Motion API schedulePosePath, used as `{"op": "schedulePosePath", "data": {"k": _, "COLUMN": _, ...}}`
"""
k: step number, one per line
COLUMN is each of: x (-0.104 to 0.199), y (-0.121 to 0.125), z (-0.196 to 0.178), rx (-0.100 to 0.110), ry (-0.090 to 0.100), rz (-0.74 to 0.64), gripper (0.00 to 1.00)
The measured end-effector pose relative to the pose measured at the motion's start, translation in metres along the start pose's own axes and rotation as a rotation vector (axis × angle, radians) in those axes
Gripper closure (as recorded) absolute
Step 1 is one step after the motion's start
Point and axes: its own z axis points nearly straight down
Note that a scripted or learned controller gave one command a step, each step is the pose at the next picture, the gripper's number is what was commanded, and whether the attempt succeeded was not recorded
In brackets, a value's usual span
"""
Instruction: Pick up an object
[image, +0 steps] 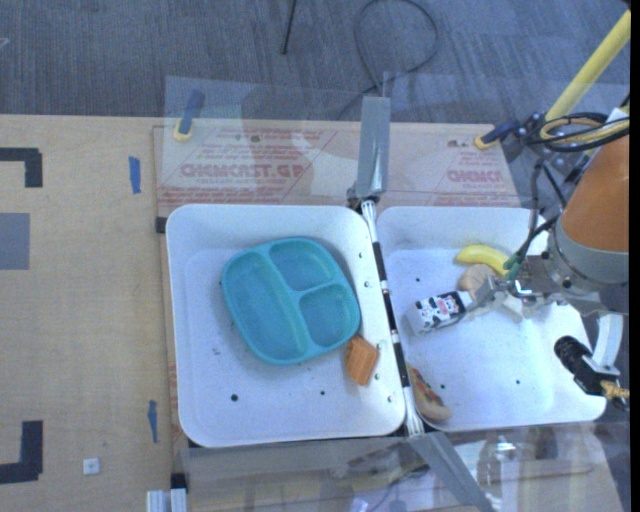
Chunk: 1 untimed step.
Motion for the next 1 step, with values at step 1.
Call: {"op": "schedulePosePath", "data": {"k": 1, "x": 0.0225, "y": 0.0516, "z": 0.0941, "rx": -0.002, "ry": -0.001, "rz": 0.22, "gripper": 0.0}}
